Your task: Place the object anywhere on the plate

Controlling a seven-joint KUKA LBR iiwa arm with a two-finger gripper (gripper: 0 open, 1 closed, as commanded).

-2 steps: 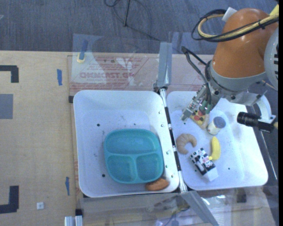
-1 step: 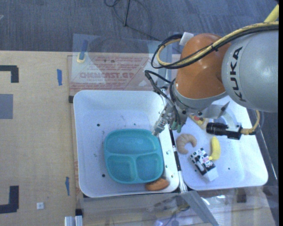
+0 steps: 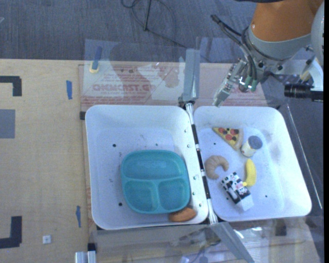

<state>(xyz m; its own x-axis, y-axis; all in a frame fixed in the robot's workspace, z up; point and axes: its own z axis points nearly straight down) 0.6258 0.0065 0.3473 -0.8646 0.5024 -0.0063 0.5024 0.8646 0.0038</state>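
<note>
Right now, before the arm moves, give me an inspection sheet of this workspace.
Surface: wooden bench with blue tape marks, bearing a left bin and a right bin, both white, side by side.
Job's things: teal plate, three compartments, in the left bin, nothing on it. Right bin holds pizza slice, croissant, banana, small can, black-and-white carton.
Clutter: orange item in the left bin, against the plate's near edge, off the plate.
Grippers: gripper above the right bin's far rim, nothing seen between its fingers; open or shut unclear.
Cables: dark cables on the floor beyond the bench.
Surroundings: grey carpet.
</note>
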